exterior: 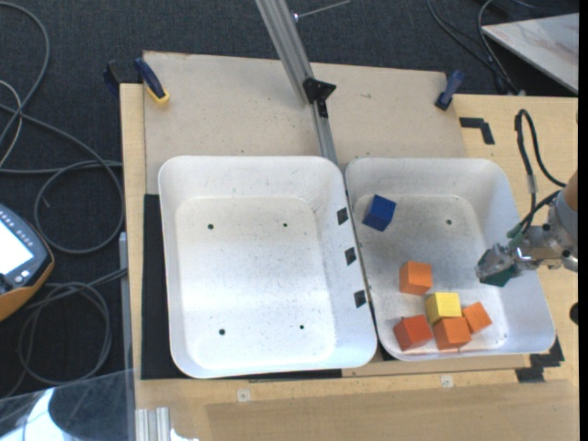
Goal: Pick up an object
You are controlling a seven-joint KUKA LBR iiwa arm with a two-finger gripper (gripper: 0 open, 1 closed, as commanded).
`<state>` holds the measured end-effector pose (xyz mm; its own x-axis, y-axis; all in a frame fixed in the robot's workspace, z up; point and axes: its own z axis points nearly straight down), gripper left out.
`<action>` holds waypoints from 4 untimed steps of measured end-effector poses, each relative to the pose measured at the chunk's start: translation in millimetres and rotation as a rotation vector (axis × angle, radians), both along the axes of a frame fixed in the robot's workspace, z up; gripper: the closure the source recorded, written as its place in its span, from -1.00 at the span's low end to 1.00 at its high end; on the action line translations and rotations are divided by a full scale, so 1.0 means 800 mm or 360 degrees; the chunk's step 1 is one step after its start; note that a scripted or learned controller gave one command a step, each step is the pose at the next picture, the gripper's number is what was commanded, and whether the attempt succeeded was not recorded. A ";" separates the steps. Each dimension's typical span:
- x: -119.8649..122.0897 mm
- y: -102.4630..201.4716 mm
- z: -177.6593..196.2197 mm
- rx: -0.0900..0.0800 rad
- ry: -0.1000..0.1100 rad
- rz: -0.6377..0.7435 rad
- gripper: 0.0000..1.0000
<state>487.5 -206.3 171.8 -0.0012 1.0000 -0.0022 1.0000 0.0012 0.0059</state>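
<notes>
Surface (239,127) of pale wood carries two shallow white bins side by side. Left bin (184,274) sits next to right bin (514,310), rims touching along the middle. Grey metal post (292,49) slants down to the gap between them. Pincer (497,266) enters from the right and hangs over the right bin's right side; whether it is clenched or released cannot be told. Blue cube (378,212) lies apart near that bin's upper left. Orange cube (415,277) sits mid-bin. Below it cluster a yellow cube (444,305), a red-orange cube (412,332) and two more orange cubes (464,324), touching.
</notes>
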 end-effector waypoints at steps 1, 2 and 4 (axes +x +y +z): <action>-0.002 -0.009 0.058 -0.0001 0.0000 -0.0001 1.00; 0.000 -0.010 0.095 0.0000 0.0001 0.0001 1.00; 0.032 0.123 0.083 0.0010 0.0013 0.0008 1.00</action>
<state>513.2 -108.1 237.9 -0.0062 1.0000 0.0038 1.0000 0.0062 -0.0024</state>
